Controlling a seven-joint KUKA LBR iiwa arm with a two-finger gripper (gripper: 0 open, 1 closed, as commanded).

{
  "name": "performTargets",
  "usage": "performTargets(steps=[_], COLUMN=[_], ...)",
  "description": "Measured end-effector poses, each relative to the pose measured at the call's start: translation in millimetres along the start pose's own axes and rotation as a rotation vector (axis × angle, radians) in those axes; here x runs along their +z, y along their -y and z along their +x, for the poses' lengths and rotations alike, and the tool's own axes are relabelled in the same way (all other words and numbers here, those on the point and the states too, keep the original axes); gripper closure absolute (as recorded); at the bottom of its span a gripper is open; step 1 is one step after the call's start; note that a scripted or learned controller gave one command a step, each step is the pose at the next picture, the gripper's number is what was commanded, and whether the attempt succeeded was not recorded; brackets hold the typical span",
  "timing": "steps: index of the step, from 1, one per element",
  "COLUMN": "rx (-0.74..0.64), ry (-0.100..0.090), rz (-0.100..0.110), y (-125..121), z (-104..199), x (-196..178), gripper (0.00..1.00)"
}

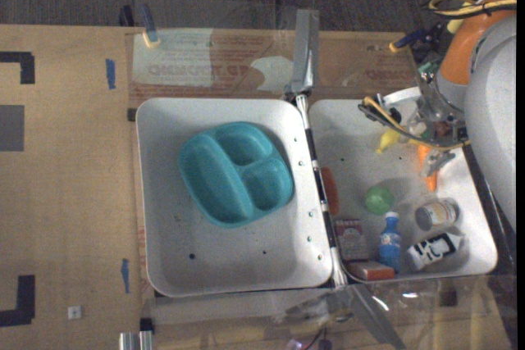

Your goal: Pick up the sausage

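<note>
Sausage (329, 188): a single reddish-brown link lying lengthwise against the left wall of the right bin (349, 117), at about 9 o'clock in that bin, touching nothing but the wall as far as can be seen.

The arm (492, 86) comes in at 3 o'clock and is cut off by the picture's edge, so just its grey bulk and orange band show. The gripper (439, 135) hangs over the right bin at roughly 2 o'clock, well apart from the sausage, in a tangle of cables and metal parts. Whether it is released or clenched cannot be told, and nothing can be seen held in it. Just below it sits a small orange piece (427, 157), partly hidden and too blurred to name. A yellow object (386, 140) at 12 o'clock is likewise half covered by cables.

Counted, the right bin also holds:
- one green ball (378, 199) near the centre
- one blue bottle (390, 238) at 6 o'clock
- one metal can (435, 214) at 4 o'clock
- one black-and-white object (435, 248) at 5 o'clock, hard to make out
- one red-and-white box (351, 238) at 7 o'clock
- one flat orange-red block (376, 270) against the near wall

The left bin (164, 242) holds one teal divided plate (236, 172) with three compartments. Both bins rest on a brown tabletop (66, 176).
</note>
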State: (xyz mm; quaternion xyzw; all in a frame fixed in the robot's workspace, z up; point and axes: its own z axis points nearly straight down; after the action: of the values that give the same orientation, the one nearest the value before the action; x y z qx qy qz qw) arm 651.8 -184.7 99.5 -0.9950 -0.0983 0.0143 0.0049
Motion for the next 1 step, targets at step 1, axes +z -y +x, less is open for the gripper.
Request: performTargets(steps=[1], rx=[-0.003], ry=[-0.03], rz=[-0.011], y=[53.1], z=[-56.8], x=[14.3], gripper=[0.0])
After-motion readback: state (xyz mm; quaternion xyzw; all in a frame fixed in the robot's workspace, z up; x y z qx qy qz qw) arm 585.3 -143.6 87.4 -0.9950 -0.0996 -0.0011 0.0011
